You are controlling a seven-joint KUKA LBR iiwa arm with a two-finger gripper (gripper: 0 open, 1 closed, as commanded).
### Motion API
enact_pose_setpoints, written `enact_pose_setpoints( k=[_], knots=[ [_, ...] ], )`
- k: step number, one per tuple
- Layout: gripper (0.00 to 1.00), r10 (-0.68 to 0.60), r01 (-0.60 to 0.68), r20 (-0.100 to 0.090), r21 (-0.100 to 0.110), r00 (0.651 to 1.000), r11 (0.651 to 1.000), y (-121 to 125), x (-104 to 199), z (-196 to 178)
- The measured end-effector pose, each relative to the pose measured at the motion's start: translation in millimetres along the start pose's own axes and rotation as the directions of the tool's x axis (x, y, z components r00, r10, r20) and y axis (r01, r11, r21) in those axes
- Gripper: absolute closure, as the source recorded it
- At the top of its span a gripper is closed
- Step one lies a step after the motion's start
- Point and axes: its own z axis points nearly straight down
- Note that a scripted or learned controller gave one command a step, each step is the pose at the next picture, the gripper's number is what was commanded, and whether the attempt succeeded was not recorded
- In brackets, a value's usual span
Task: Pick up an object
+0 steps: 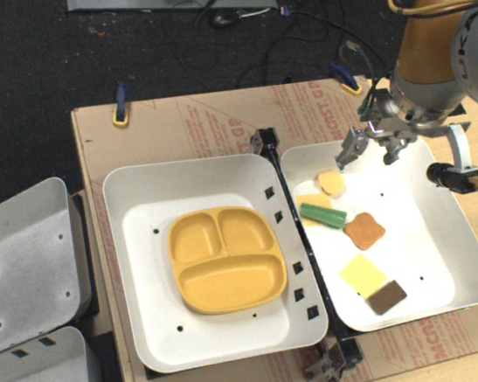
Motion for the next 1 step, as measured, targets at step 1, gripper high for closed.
enact_pose_setpoints(
  k=[1],
  knots=[
    [0.00,0.000,0.000,0.000,-0.001,1.000,1.000,2.8,-4.9,45.2]
  ],
)
